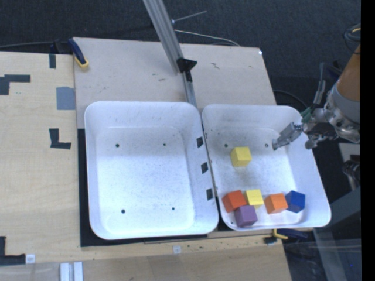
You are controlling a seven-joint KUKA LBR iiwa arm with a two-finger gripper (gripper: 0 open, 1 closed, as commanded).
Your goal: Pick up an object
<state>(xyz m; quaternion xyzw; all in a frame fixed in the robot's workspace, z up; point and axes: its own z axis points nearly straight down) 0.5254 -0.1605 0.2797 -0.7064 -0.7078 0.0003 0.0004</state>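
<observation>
The right bin (304,163) holds several small cubes. A yellow cube (241,156) lies alone near its middle. Along the front wall sit an orange cube (235,200), a smaller yellow cube (254,197), a purple cube (245,215), a second orange cube (275,203) and a blue cube (295,201). My gripper (297,139) hangs over the bin's right rim, to the right of the lone yellow cube and above it. It is open, with nothing between its fingers.
The left bin (94,157) stands beside the right one, sharing a raised middle rim. A slanted metal pole (167,34) rises from behind the bins. A blue and yellow clamp (78,53) lies at the bench's back left.
</observation>
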